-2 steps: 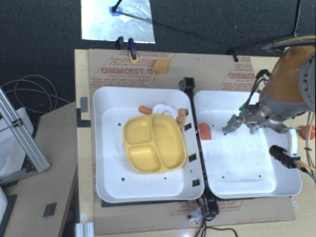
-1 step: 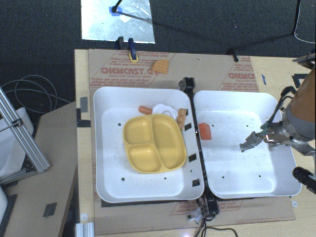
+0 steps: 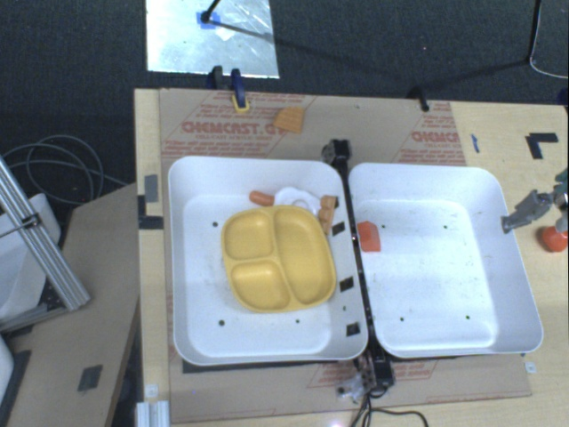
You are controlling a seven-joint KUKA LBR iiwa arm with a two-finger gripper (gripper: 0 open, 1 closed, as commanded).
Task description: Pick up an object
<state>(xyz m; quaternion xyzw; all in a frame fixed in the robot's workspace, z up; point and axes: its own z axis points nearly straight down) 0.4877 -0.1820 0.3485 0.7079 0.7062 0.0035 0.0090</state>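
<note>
A yellow three-compartment plate (image 3: 277, 258) lies in the left bin (image 3: 191, 327). Behind it along the far side are a small orange sausage-shaped piece (image 3: 261, 198), a white item (image 3: 295, 199) and a tan block (image 3: 328, 208) near the divider. An orange-red block (image 3: 368, 237) rests in the right bin (image 3: 498, 327), against its left wall. My gripper (image 3: 526, 211) pokes in from the right edge as a grey tip over the right bin's right rim, far from every object. Just below it is an orange-red part (image 3: 555, 237).
A tan piece (image 3: 289, 119) lies on the cardboard behind the bins. A blue-and-yellow clamp (image 3: 238, 92) grips the bench's back edge. A shiny sheet (image 3: 212, 25) lies on the floor beyond. Cables (image 3: 53, 172) and a metal frame (image 3: 36, 238) stand at the left.
</note>
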